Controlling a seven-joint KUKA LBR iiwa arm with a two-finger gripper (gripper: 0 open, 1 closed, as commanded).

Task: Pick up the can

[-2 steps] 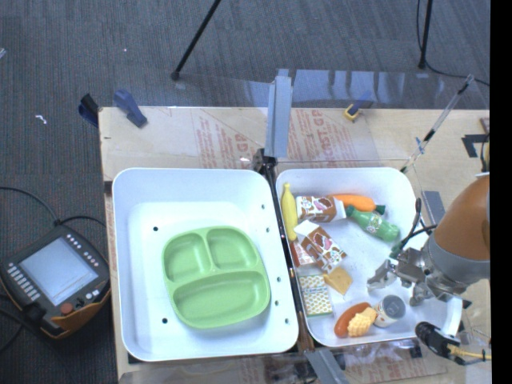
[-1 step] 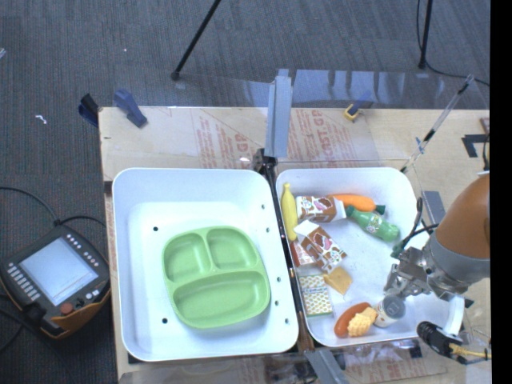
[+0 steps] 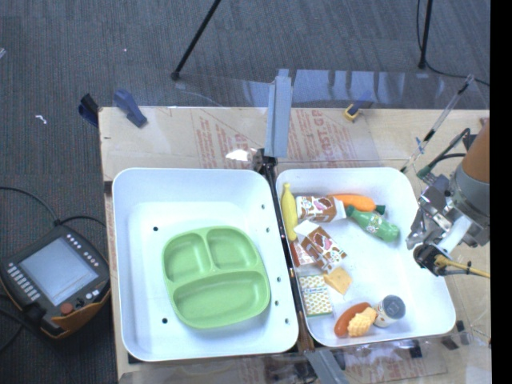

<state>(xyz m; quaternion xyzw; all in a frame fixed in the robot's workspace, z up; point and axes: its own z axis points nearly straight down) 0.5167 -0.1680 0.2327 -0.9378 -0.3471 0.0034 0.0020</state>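
Observation:
The can (image 3: 390, 309) is small and silver with a dark end, lying near the front right corner of the right bin (image 3: 438, 294). It rests against an orange dish holding corn (image 3: 356, 320). My gripper (image 3: 422, 232) hangs over the bin's right rim, well behind the can and to its right. Nothing shows between it and the can.
The right bin also holds a banana (image 3: 287, 209), a carrot (image 3: 355, 202), a green bottle (image 3: 374, 225), two brown cartons (image 3: 321, 248), a cheese wedge (image 3: 338, 280) and a small box (image 3: 316, 297). A green divided plate (image 3: 216, 277) lies in the left bin (image 3: 136, 206).

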